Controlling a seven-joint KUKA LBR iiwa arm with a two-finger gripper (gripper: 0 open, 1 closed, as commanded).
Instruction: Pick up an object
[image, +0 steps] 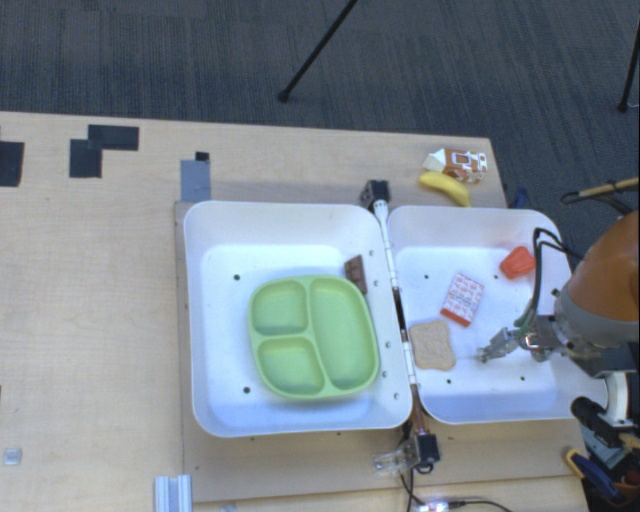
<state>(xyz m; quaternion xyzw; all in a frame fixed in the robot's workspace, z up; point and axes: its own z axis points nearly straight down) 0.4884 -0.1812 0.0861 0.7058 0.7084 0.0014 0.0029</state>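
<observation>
1. Near edge, right: grey two-finger gripper low over right white bin, metal fingers slightly parted, nothing between them.
2. Just left of it: tan slice of toy bread flat on the bin floor, apart from the fingertips.
3. Further back: red-printed white packet, then orange block.
4. Left white bin: green three-compartment plastic plate, small brown piece behind.
5. Beyond the bins: yellow toy banana.
</observation>
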